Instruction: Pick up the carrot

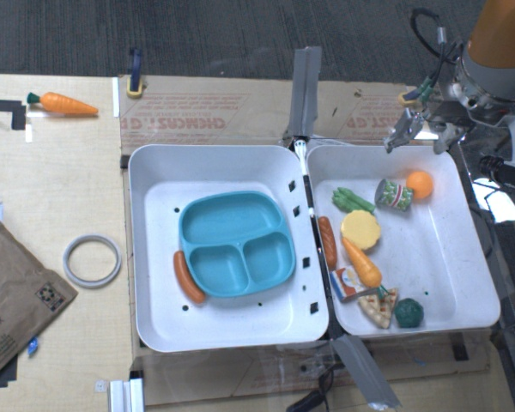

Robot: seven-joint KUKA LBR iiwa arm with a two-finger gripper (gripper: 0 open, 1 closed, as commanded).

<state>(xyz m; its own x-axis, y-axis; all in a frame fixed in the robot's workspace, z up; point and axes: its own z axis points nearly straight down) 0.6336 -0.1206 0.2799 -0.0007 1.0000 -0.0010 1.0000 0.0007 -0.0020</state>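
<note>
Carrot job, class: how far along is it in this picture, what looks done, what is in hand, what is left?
Nothing looks done: the carrot lies in the right bin, between the yellow round piece and the pizza slice. In hand: the gripper hangs above the bin's far rim, with nothing between its fingers. Left: move over the carrot, descend, grip and lift.

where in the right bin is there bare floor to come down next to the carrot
Bare floor lies right of the carrot, between it and the right bin's right wall, below the orange. Crowded on its other sides: yellow disc above, sausage left, pizza slice and broccoli below.
</note>
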